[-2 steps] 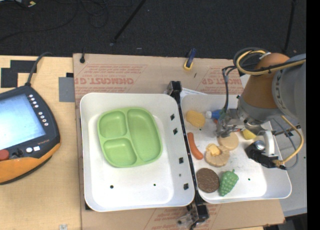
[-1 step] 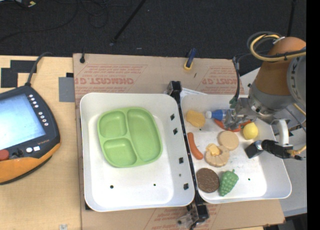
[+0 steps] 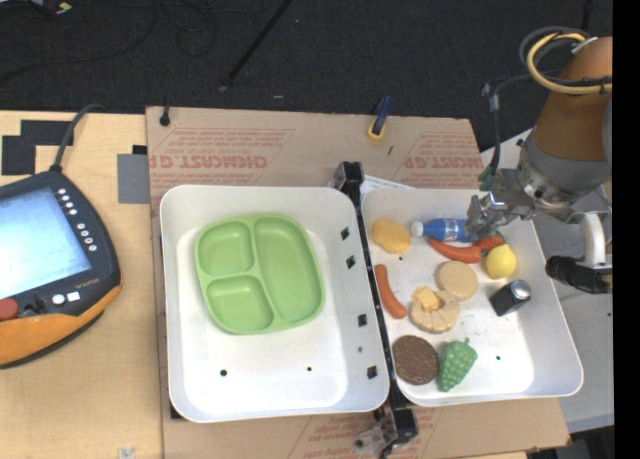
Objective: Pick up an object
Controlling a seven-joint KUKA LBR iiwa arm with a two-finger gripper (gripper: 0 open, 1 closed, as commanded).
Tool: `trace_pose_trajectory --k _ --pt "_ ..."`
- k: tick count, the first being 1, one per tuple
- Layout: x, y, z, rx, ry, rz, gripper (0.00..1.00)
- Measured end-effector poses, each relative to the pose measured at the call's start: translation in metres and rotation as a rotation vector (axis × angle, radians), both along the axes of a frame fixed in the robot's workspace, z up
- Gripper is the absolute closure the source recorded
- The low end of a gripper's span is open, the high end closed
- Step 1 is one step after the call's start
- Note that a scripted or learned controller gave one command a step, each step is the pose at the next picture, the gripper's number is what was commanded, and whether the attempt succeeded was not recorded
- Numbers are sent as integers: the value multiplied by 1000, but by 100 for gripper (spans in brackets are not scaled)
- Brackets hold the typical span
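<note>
My gripper hangs over the far right part of the right bin, just right of a blue bottle lying on its side. Directly below it lie a red-orange chili and a yellow lemon. Nothing shows held in it. Around them in the same bin lie a yellow piece, a round tan cracker, a reddish sausage, a cheese-topped bread slice, a small black block, a brown cookie and green grapes.
The left bin holds a green divided plate. A black divider runs between the bins. A teach pendant lies on the bench at far left. A blue and yellow clamp sits behind the bins.
</note>
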State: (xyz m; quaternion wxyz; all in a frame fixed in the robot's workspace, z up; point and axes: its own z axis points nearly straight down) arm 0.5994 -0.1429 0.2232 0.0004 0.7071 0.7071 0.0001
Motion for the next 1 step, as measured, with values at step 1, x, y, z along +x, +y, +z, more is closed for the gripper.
trace_pose_trajectory --k 1 --pt "0 0 2 1 5 2 100"
